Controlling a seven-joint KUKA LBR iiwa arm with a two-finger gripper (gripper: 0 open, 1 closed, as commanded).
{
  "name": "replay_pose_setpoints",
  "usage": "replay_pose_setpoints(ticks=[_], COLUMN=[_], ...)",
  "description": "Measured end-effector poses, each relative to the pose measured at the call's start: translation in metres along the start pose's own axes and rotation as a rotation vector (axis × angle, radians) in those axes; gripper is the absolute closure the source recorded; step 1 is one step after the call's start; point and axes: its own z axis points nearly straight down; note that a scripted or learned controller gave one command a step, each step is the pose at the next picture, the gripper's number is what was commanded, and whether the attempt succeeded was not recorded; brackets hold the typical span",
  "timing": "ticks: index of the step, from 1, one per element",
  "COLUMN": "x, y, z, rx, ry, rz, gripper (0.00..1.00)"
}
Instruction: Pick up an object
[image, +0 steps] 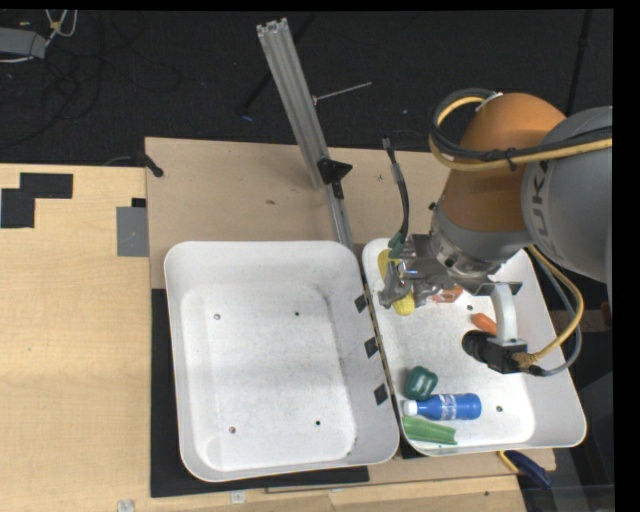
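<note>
The big grey arm (560, 190) bends in from the right and points its gripper (405, 285) down into the right bin (560, 425). I cannot tell if the gripper is open or closed. A yellow thing (402, 304) sits right at its tip. Nearer the camera lie a green block (420, 381), a blue bottle (446, 407) and a green piece (430, 431). The left bin (180, 270) lies beside.
</note>
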Motion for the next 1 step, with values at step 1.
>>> replay_pose_setpoints(ticks=[1], x=[0.0507], y=[0.0197], z=[-0.0034], rx=[-0.004], ry=[-0.001], rz=[-0.001], gripper=[1.00])
